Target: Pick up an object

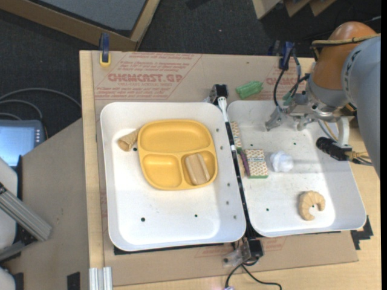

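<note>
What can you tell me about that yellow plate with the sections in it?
The yellow plate looks like smooth plastic, rounded at the corners, split into three compartments: one wide one at the top, two smaller ones below. It lies flat in the left bin, toward its upper half. A tan, bread-like block sits in the lower right compartment. A small tan piece rests against its left edge.

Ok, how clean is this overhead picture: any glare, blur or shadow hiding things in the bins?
Camera view: lighting is even and soft, the shallow white right bin bright but not blown out. The small clear crumpled plastic piece nearly washes into it. The grey arm's end effector is soft-edged and casts a faint shadow. The yellow three-compartment plastic plate and curled tan pastry are sharp.
</note>
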`<act>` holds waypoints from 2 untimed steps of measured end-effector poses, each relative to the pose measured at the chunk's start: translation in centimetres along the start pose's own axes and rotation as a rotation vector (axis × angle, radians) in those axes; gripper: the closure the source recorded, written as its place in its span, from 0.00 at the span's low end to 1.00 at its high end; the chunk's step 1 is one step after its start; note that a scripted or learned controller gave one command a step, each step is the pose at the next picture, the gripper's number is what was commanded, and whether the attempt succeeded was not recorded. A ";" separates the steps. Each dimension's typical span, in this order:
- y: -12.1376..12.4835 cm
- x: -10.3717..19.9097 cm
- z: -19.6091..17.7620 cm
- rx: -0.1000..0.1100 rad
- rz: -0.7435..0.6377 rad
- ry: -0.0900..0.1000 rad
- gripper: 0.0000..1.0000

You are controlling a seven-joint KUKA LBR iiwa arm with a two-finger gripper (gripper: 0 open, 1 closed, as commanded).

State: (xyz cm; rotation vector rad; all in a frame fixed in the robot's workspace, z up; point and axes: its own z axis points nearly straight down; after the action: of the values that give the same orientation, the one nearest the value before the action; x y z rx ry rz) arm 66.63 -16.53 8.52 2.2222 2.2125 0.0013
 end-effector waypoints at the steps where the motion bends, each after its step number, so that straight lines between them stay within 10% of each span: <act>1: -3.9 7.7 0.0 0.010 -0.008 0.006 0.00; 2: -1.1 3.1 0.0 -0.001 -0.002 0.001 0.00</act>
State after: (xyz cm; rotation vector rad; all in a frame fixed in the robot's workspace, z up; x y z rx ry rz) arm 65.59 -13.40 8.51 2.2194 2.2152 0.0031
